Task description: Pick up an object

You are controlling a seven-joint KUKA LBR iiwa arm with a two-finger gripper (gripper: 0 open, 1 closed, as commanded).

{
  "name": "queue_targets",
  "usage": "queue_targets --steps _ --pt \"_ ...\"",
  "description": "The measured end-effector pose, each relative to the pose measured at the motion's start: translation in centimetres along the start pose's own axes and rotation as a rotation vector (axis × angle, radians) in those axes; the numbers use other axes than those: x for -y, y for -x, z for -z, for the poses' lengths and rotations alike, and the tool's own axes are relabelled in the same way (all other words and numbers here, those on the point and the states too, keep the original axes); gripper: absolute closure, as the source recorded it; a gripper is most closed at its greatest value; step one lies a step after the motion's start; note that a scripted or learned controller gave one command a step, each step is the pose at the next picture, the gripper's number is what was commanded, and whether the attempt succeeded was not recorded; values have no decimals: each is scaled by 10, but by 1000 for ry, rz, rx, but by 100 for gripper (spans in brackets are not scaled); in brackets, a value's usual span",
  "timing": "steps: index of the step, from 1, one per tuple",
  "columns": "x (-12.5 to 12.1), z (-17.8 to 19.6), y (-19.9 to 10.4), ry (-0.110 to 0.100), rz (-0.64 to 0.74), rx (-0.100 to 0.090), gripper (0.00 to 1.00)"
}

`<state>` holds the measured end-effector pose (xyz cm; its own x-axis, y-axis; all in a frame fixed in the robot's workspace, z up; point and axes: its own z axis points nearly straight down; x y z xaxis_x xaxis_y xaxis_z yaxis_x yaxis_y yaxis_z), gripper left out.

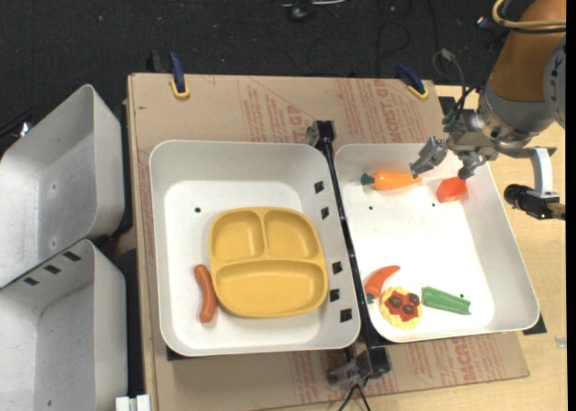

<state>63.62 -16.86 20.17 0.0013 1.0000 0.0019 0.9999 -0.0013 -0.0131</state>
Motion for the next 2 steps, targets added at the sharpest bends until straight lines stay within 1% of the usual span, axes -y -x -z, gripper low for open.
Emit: queue_targets --steps 1,2 --pt "-3 8 0 13 3 2 0" --pt "-12 -45 4 9 3 2 0"
